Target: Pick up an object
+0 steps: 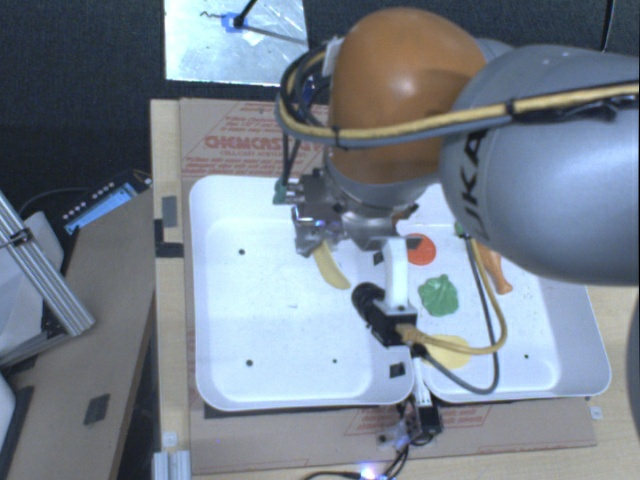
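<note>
Near edge first: 2 white bins, left bin [260, 308] and right bin [545, 363], side by side on 1 brown cardboard sheet [240, 140] with red print.

Right bin, 4 items:
- 1 pale yellow piece [452, 353], closest, by the near-left corner. Can't tell what it is.
- 1 green lumpy piece [438, 295] behind it, near the left wall.
- 1 orange-red round piece [423, 251] just beyond the green one, close to it but apart, partly covered by the arm.
- 1 orange stick [492, 271] to the right of those two and apart from both. It runs near-to-far, with its far end under the arm.

Left bin, 1 item: a yellow curved piece [333, 268] near the bin's right wall, roughly midway between the near and far edges. It's tilted, with its far end tucked right under the gripper [318, 238]. The gripper sits directly over that end. Can't tell if it's released or clenched. Also can't tell whether it has the piece or the piece just lies on the bin floor.

Further back: 1 grey arm [540, 168] comes in from the right over the right bin's far half. Its 1 orange band [400, 88] is over the far edge where the bins meet. Beyond the cardboard's far edge, 1 silver sheet [235, 23] lies on dark cloth.
</note>
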Available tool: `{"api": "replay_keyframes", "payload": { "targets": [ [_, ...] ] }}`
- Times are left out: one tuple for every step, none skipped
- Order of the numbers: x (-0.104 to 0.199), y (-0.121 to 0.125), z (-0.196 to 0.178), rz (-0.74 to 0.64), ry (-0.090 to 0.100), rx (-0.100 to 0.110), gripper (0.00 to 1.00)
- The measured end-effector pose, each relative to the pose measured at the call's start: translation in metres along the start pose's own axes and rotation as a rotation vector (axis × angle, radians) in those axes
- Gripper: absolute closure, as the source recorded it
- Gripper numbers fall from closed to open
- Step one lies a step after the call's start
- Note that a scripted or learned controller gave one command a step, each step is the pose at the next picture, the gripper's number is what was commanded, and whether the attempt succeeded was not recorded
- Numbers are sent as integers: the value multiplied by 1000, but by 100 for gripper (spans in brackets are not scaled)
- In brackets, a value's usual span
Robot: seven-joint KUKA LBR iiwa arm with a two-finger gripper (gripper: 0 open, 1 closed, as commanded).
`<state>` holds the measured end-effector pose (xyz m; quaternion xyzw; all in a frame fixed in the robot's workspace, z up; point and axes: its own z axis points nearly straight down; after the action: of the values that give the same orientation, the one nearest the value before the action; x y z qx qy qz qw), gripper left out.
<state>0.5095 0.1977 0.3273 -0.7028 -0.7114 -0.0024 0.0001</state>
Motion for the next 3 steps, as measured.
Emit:
{"api": "replay_keyframes", "payload": {
  "targets": [
    [-5,1,-10,5,-2,1,100],
    [38,24,84,5,-5,8,100],
    [35,82,40,11,-1,-5,100]
  ]
}}
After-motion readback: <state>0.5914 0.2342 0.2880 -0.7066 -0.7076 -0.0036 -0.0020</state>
